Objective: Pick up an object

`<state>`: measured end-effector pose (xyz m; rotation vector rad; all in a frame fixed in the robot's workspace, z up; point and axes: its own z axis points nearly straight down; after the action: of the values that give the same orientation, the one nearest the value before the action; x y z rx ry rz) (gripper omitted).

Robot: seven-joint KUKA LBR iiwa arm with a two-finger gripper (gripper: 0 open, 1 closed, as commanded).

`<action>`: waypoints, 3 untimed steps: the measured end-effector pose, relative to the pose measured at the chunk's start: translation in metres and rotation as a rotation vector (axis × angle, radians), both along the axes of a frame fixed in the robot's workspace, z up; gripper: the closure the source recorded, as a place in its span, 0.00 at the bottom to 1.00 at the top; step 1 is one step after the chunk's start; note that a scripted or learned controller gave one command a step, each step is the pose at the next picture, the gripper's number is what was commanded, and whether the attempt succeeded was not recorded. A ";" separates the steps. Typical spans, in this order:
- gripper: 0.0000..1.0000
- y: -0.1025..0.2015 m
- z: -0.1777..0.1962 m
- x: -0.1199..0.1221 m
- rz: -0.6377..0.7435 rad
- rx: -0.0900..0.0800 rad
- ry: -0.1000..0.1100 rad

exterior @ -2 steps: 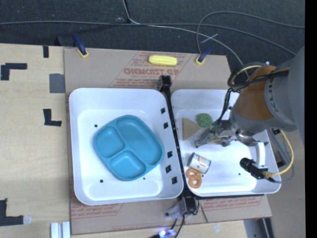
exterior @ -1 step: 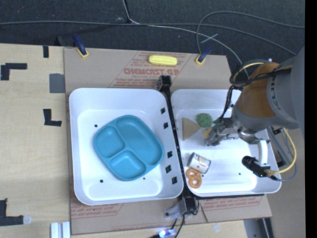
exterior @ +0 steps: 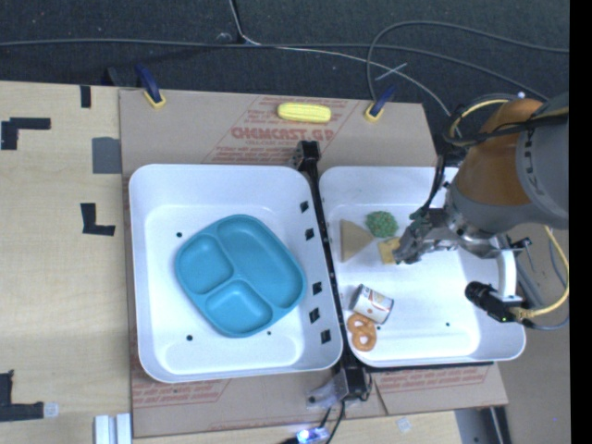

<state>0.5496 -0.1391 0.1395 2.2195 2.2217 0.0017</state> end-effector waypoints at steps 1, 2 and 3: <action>1.00 0.002 0.064 0.002 0.000 -0.001 -0.004; 1.00 0.010 0.111 0.004 0.002 -0.001 -0.003; 1.00 0.066 0.109 0.006 0.005 0.001 0.002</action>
<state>0.5558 -0.0734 0.2487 2.2158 2.2288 0.0003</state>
